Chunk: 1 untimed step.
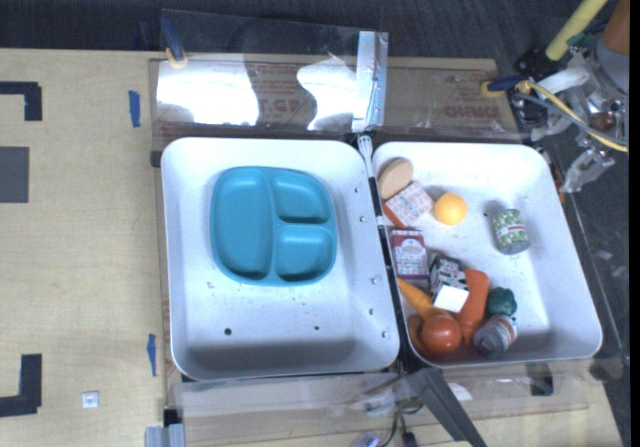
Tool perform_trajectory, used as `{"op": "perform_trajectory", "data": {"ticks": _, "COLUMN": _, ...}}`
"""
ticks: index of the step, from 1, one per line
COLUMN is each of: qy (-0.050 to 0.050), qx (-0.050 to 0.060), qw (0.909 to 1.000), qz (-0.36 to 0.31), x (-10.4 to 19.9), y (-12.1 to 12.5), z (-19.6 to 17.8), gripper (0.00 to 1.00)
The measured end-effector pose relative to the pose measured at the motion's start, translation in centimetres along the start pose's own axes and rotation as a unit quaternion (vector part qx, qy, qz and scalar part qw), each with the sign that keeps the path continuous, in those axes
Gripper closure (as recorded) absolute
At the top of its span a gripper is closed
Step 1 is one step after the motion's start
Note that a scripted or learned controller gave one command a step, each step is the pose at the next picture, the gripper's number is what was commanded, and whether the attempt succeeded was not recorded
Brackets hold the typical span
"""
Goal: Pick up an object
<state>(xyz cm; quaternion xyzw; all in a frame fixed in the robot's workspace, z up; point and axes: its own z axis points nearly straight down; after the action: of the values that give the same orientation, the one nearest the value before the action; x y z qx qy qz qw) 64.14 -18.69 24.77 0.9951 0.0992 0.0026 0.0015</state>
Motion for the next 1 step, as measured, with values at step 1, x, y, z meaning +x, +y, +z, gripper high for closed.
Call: {"op": "perform_trajectory", "data": {"ticks": 1, "qy": 0.000, "qx": 0.001, "qw": 0.9979, "qz": -0.065, "x": -0.26, "y": 1.26, "z": -7.17, "gripper": 0.00}}
